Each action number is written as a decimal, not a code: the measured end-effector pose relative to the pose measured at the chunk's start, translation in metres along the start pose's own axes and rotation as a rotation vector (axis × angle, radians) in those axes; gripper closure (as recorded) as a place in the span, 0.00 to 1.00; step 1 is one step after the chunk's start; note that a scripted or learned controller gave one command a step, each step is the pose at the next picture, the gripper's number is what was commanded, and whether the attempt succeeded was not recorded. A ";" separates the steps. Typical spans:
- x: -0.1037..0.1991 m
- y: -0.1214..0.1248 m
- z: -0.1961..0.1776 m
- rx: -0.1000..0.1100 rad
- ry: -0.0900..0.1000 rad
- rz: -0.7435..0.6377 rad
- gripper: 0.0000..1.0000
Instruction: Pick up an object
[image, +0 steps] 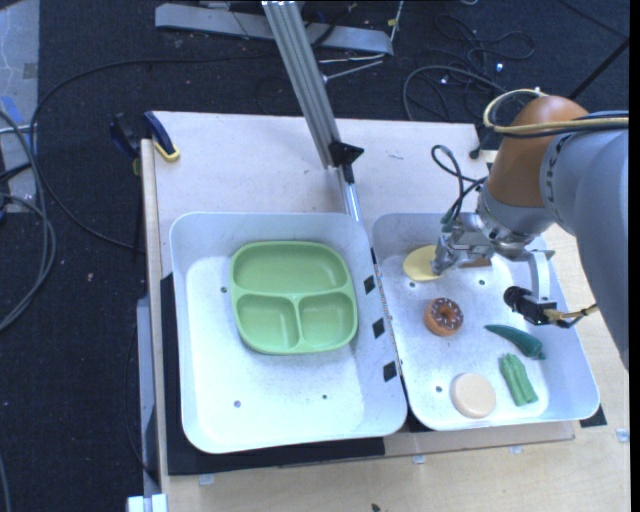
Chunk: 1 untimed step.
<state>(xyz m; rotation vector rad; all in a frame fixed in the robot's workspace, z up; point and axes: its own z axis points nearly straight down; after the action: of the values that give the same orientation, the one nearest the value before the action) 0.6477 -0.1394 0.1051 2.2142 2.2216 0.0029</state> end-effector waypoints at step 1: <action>-0.004 0.000 -0.044 -0.001 0.001 0.003 1.00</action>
<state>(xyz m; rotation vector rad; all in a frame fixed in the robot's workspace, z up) 0.6478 -0.1429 0.1490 2.2176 2.2178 0.0051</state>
